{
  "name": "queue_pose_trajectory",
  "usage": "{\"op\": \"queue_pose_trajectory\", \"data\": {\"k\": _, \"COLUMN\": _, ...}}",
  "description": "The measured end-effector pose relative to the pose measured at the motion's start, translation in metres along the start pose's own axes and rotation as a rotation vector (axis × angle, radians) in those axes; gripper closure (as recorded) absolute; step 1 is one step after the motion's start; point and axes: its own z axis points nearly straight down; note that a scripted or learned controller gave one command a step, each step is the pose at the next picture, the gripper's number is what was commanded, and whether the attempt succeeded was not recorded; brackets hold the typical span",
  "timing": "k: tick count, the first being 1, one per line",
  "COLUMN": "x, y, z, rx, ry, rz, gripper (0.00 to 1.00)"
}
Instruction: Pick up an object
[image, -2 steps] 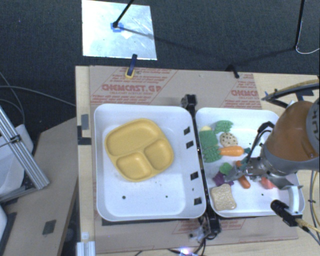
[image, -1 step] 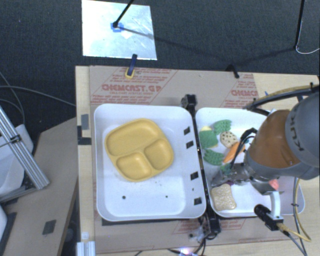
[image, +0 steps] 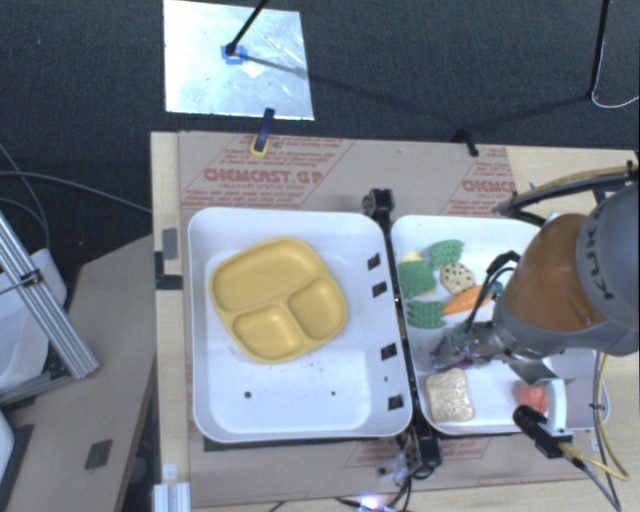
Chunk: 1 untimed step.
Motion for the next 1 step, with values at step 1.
{"op": "queue_pose_trajectory", "data": {"k": 1, "x": 0.0694, "y": 0.0515, "z": -0.0949, "rx": -0.010, "ry": 0.001, "rz": -0.012, "gripper": 1.00}}
